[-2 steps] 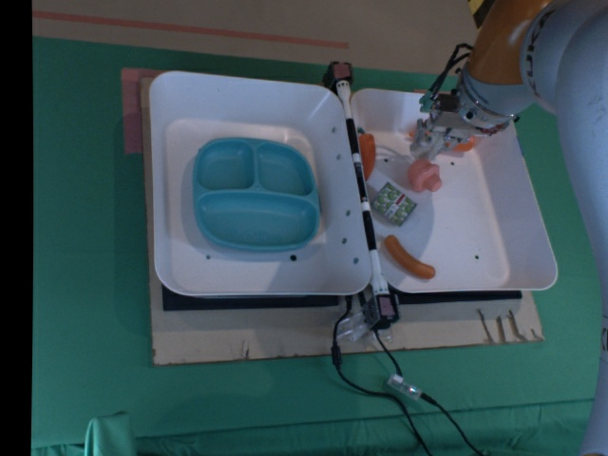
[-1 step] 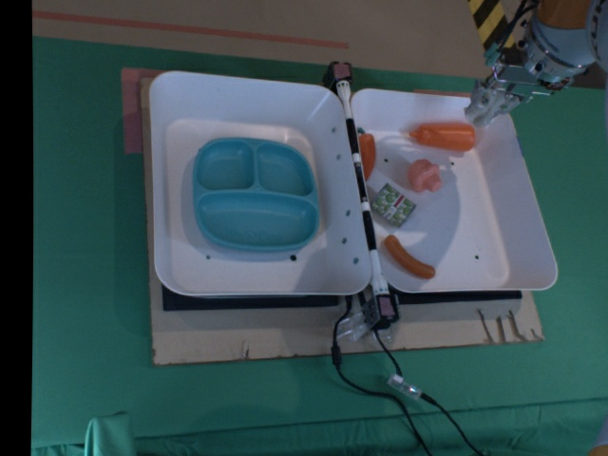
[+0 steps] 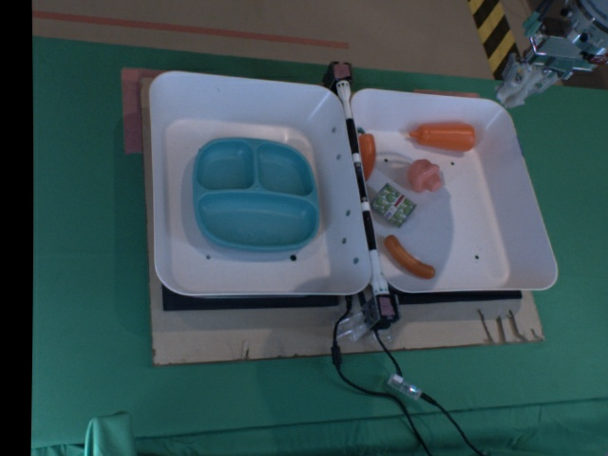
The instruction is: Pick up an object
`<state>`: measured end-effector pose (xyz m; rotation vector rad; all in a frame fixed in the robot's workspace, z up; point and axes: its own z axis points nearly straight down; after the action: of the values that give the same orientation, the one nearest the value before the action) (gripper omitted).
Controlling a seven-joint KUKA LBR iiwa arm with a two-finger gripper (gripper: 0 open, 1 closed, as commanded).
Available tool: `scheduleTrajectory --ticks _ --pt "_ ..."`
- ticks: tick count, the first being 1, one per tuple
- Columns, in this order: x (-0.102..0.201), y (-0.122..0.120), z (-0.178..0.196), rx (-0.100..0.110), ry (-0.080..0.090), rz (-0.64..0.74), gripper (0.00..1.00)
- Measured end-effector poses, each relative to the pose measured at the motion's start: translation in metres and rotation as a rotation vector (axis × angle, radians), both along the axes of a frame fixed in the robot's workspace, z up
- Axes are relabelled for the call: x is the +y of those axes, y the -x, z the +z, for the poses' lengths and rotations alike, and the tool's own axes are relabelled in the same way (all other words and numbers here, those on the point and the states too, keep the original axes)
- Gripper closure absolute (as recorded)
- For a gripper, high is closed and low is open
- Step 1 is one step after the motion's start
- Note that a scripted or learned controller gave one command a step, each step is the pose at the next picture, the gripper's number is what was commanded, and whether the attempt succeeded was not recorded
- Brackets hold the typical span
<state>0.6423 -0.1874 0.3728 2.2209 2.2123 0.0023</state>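
The right bin (image 3: 518, 221) holds several small items: an orange bottle (image 3: 443, 137) at the back, a small orange carrot-like piece (image 3: 367, 154) by the divider, a pink toy (image 3: 425, 175), a green and white packet (image 3: 392, 204) and an orange sausage (image 3: 408, 256) toward the front. My gripper (image 3: 518, 90) hangs at the upper right, above the bin's back right corner and apart from every item. Nothing is between its fingers.
A blue divided plate (image 3: 255, 194) lies in the left bin (image 3: 180, 245). A black and white rod (image 3: 359, 183) runs between the bins. Cables (image 3: 380, 373) trail off the front of the cardboard base. Yellow and black hazard tape (image 3: 486, 12) marks the floor at the back right.
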Motion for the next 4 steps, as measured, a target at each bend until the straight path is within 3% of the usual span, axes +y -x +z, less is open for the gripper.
scheduleTrajectory --ticks 2,3,4 --pt "0.0 0.052 0.001 0.002 -0.002 0.0 1.0" --pt "0.004 0.143 0.003 0.003 -0.002 -0.001 1.0" --pt "0.067 0.173 -0.024 0.004 -0.003 0.001 1.0"
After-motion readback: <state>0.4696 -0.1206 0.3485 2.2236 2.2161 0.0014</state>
